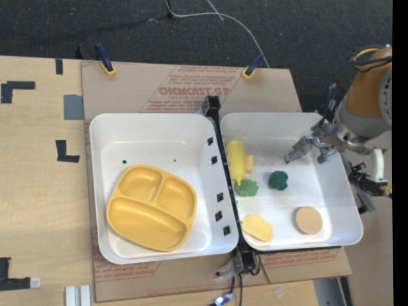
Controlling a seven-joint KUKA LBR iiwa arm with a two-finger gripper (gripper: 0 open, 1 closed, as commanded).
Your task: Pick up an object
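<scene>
A: White bins sit side by side: what's in them?

B: I see a yellow divided tray (152, 207) in the left bin (102, 132). In the right bin (338, 234): a yellow bottle (236, 159) against the left wall, a tan disc (308, 220) near the front right corner, and a green ball (278, 180) mid-bin.

A: And the gripper (307, 154)?

B: It's spread apart, empty, over the far right corner.

Red print on the cardboard sheet (191, 88) reads "CHEMCAST GP".
</scene>
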